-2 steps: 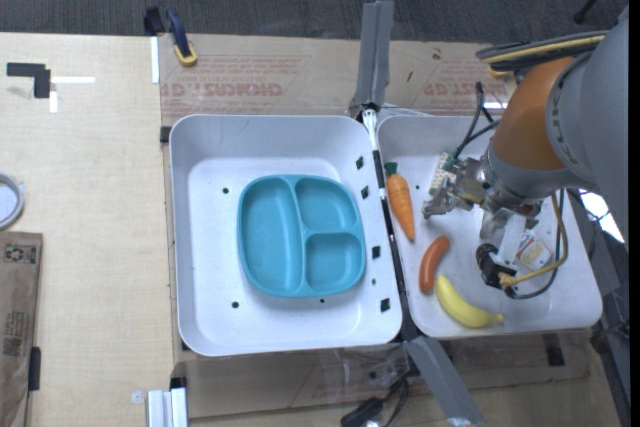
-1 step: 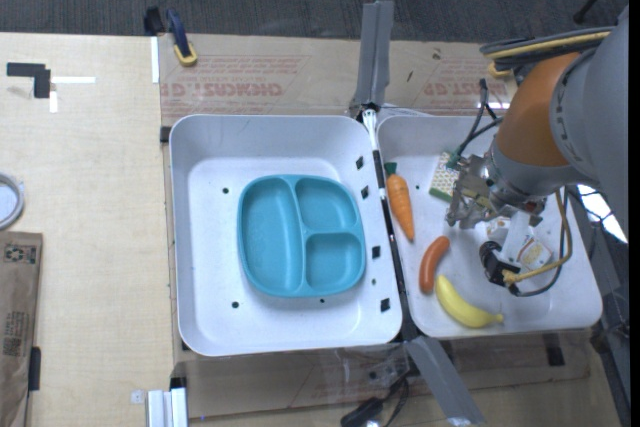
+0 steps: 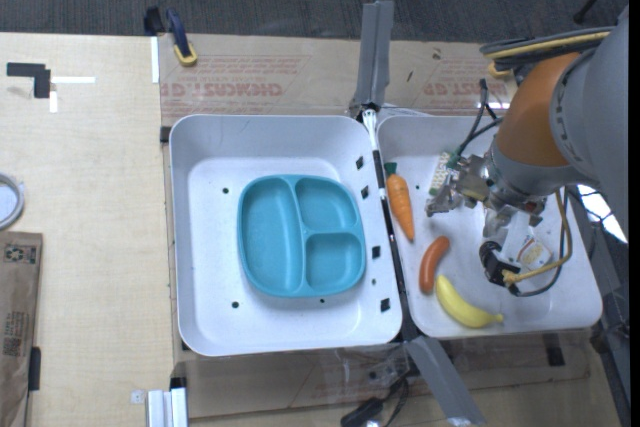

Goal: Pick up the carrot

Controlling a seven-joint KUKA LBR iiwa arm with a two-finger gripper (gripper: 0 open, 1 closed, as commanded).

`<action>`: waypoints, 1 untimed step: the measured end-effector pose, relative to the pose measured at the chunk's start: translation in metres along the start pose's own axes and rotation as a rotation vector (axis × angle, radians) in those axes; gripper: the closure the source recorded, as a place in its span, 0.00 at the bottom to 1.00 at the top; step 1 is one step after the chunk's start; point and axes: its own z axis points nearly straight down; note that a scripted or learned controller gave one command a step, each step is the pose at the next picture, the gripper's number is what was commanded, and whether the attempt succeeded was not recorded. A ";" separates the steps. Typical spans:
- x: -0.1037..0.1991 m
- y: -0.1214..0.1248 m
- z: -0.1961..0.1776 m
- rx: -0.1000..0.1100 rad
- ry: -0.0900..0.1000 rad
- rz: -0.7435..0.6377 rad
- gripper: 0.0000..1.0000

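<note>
The grey arm, orange band above its wrist, reaches in from the right, its gripper hanging over the right bin's middle.

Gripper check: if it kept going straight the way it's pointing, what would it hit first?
Probably the carrot. The gripper points left across the right bin, and the carrot lies just beyond it; height above it is unclear.
</note>
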 end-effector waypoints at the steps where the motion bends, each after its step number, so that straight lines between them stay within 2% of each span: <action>1: 0.016 0.037 0.008 -0.005 -0.001 -0.465 0.00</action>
